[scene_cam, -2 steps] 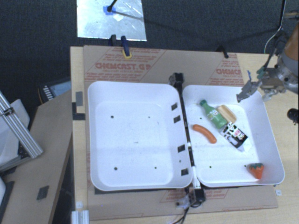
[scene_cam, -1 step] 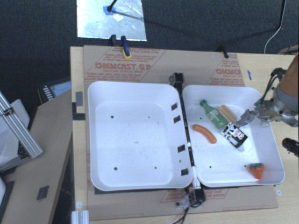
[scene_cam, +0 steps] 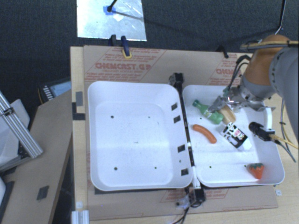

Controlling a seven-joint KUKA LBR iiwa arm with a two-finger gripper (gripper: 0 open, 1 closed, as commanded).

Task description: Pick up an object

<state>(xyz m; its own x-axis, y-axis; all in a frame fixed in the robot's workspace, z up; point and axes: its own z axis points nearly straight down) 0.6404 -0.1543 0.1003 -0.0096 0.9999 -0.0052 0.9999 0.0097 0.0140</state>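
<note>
Nearest, in the front right corner of the right bin (scene_cam: pixel 219 166), sits a small orange-red toy fruit (scene_cam: pixel 255 171) with a green leaf on top, close to the bin's wall. Farther back, around the middle of the same bin, a black-and-white box (scene_cam: pixel 235 136) lies tilted. An orange sausage (scene_cam: pixel 204 133) lies slantwise just to its left, apart from it and near the divider between the bins.

Behind these, a green bottle (scene_cam: pixel 208 112) lies on its side in the back half of the right bin, its neck pointing toward the back left. The gripper (scene_cam: pixel 220 105) is low over the bottle's thicker end, at or just above it. Whether its grip is slack or clenched cannot be told from this angle, nor whether it has the bottle. A tan piece (scene_cam: pixel 228 114) shows just to the right of the bottle, under the gripper.

The grey arm (scene_cam: pixel 280 73) with its orange band reaches in from the right. The left bin (scene_cam: pixel 135 143) stands alongside, touching the right one, both on a cardboard sheet on the desk (scene_cam: pixel 77 139).
</note>
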